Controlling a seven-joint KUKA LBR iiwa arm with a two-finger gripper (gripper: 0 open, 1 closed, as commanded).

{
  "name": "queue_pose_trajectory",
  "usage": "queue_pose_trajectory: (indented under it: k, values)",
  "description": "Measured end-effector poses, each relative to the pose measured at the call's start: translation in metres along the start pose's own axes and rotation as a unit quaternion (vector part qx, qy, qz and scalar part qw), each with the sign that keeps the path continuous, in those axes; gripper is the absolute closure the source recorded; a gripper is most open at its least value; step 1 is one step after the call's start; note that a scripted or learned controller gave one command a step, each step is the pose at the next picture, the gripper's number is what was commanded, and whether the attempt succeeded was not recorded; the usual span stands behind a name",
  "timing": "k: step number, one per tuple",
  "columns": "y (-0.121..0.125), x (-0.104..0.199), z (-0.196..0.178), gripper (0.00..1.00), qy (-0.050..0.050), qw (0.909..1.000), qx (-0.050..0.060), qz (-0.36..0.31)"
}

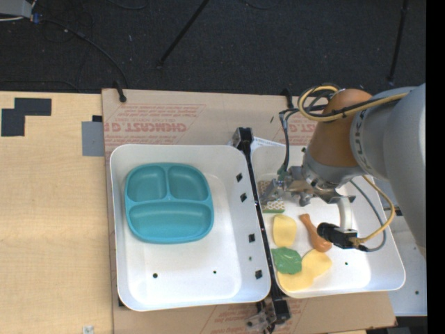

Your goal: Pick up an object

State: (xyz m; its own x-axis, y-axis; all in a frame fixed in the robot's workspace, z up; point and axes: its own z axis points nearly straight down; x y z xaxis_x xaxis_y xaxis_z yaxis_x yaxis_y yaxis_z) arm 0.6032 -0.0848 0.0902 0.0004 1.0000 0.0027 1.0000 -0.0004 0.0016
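Note:
In the right bin (379, 273) lie several small objects: a pale yellow piece (284, 229), a green piece (286, 259), a larger yellow piece (308, 268) at the front, and an orange-brown curved piece (314, 234). A patterned item (273, 202) lies at the bin's left side. My gripper (292, 188) reaches down over the upper left part of this bin, just above the pale yellow piece and beside the patterned item. The arm's wrist covers the fingers.
The left bin (229, 270) holds a teal divided plate (168, 202) in its upper left part. A black divider (252, 214) runs between the bins. Cables loop over the wrist (320, 103). A black connector (335, 234) hangs by the orange-brown piece.

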Motion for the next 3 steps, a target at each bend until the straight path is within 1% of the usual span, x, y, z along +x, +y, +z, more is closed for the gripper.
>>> queue_pose_trajectory:
  k: [1,2,3]
  values:
    - [0.003,0.0,-0.015,1.0,0.001,1.0,-0.003,0.001]
    - [-0.001,-0.001,-0.058,1.0,-0.001,1.0,0.001,0.0]
    - [0.002,-0.011,-0.111,1.0,-0.002,1.0,0.0,0.001]
